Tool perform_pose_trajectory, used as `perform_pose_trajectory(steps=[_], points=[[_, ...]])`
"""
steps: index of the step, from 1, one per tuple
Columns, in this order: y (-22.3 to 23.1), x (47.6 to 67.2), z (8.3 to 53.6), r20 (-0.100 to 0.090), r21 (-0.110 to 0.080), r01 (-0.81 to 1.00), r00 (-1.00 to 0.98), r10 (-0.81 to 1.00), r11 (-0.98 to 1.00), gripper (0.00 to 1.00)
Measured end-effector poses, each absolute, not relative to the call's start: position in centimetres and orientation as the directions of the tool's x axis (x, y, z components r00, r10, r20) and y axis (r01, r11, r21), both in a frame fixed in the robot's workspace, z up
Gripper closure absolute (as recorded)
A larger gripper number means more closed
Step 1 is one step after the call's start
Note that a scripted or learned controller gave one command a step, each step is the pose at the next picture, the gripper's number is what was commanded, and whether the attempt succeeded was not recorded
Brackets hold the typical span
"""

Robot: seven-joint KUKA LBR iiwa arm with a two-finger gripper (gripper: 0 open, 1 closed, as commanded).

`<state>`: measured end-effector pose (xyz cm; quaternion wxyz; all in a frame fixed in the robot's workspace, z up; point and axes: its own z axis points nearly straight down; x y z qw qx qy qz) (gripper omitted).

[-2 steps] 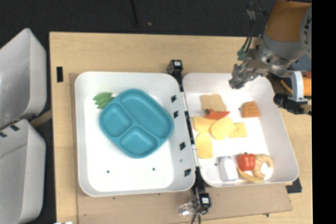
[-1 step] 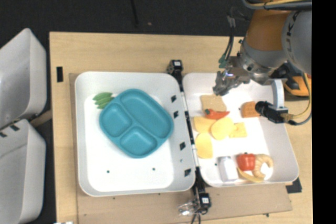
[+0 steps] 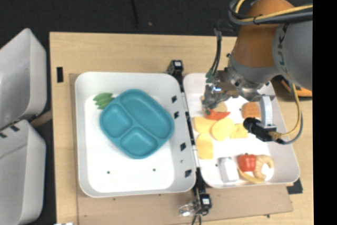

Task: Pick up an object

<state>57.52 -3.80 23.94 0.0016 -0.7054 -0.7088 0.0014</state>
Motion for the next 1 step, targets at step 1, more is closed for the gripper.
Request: perform_pose_trajectory(steps=[1], points=[[0.55, 54.59, 23.93, 0.0, -0.003, 1.0, -0.006, 1.0, 0.006, 1.0]])
